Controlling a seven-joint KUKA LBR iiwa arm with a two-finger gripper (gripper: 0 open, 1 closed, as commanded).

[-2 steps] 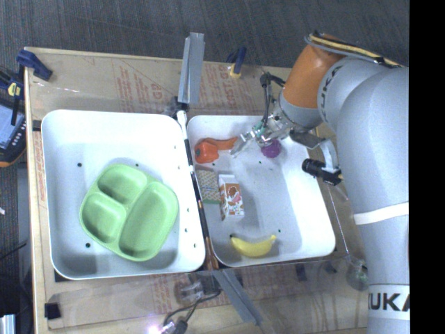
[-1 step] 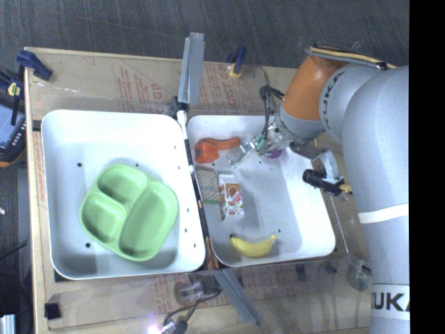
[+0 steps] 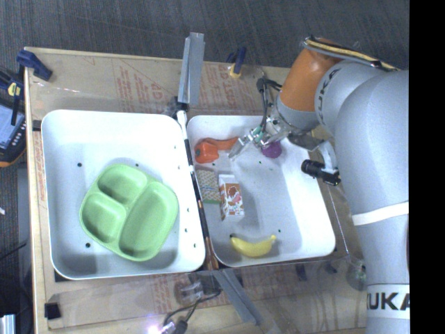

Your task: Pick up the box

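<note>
The box (image 3: 231, 197) is a small white carton with a red and brown picture, lying flat in the middle-left of the right bin (image 3: 309, 239). My gripper (image 3: 252, 139) hangs over the far part of that bin, well above and beyond the box and not touching it. It sits between an orange toy (image 3: 212, 149) on its left and a purple object (image 3: 272, 150) on its right. Nothing shows between the gripper and the box.
A yellow banana (image 3: 254, 245) lies near the right bin's front wall. A patterned flat piece (image 3: 206, 183) rests against the bin's left wall beside the box. The left bin (image 3: 66, 138) holds a green divided plate (image 3: 129, 211). My arm covers the right side.
</note>
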